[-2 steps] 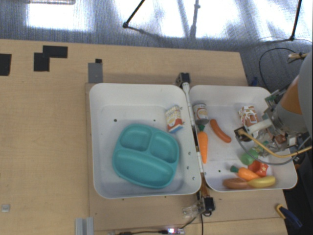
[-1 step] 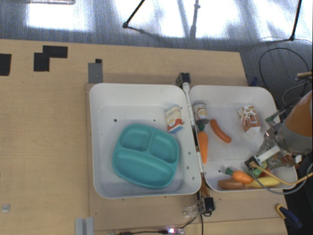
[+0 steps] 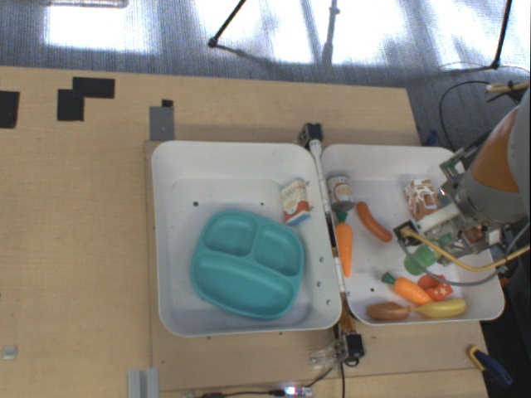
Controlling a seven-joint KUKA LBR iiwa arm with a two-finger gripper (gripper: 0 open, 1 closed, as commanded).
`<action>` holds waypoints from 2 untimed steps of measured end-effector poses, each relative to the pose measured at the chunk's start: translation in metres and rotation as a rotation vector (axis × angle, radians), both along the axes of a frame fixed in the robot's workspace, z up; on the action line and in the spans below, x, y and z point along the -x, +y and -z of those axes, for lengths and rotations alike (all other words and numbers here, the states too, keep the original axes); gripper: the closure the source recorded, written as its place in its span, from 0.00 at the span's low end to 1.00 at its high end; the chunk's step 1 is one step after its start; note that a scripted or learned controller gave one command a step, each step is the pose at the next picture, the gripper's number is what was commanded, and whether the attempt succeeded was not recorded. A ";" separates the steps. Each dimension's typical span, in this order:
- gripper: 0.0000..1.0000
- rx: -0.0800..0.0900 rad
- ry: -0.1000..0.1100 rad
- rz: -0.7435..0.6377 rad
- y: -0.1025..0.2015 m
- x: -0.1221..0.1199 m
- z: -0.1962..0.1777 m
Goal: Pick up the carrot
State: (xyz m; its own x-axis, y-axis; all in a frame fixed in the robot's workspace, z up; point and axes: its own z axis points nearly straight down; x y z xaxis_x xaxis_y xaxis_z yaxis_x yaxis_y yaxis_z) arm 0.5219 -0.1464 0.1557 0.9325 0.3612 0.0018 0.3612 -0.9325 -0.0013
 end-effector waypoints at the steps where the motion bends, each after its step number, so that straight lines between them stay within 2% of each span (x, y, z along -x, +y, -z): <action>1: 1.00 0.001 0.002 -0.311 -0.055 0.010 0.051; 2: 0.00 -0.003 0.000 -0.313 -0.053 0.008 0.051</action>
